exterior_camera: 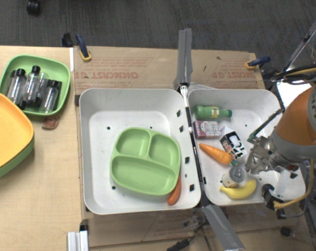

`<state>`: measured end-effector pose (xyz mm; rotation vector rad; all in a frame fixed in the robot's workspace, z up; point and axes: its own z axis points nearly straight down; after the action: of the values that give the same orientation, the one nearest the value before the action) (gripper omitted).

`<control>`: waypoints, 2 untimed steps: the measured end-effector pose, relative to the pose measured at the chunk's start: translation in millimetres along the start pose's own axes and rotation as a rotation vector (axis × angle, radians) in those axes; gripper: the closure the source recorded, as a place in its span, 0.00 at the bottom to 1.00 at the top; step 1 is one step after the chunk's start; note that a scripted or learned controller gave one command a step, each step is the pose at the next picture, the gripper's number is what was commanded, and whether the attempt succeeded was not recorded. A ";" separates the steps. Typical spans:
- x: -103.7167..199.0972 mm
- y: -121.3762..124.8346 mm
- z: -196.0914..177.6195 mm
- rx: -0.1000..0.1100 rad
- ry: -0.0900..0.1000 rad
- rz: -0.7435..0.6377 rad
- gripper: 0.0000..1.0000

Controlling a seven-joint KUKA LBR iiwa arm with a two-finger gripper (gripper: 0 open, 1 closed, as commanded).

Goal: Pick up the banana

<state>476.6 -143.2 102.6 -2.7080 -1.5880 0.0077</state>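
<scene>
The banana is small, bright yellow and gently curved, with a darker stem end; it lies at the lower edge of the right bin, in the lower right of the frame. A grey round object touches its upper left. An orange carrot lies just above. The hand hovers just right of these; whether it is open cannot be told, and nothing shows between it.
</scene>
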 end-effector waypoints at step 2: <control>11.5 -6.1 -1.6 0.002 0.001 0.370 1.00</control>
<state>476.9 -130.1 104.1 -2.9531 -1.0621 0.0088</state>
